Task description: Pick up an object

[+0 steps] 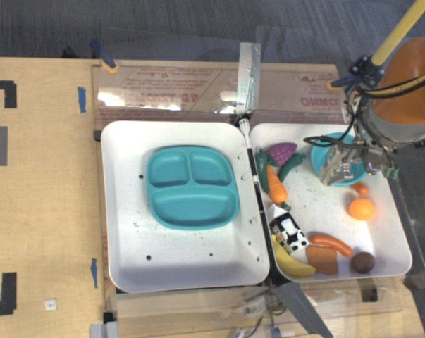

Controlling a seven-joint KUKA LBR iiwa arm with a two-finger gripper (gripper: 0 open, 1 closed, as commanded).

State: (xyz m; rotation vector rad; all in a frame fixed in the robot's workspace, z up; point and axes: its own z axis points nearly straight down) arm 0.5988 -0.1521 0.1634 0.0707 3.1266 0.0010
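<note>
The hand [344, 169] is hanging over the right bin's [402, 255] top corner, can't tell its state. Nearest target's the orange ball [361, 208], sitting just below-right of it.

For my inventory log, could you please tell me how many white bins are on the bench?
2: the left bin holds a teal divided plate; the right bin holds the toy food. Neither is hidden.

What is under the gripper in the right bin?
A teal dish lies beneath the gripper, its left rim showing. The gripper covers the dish's middle, so any contents are hidden.
</note>
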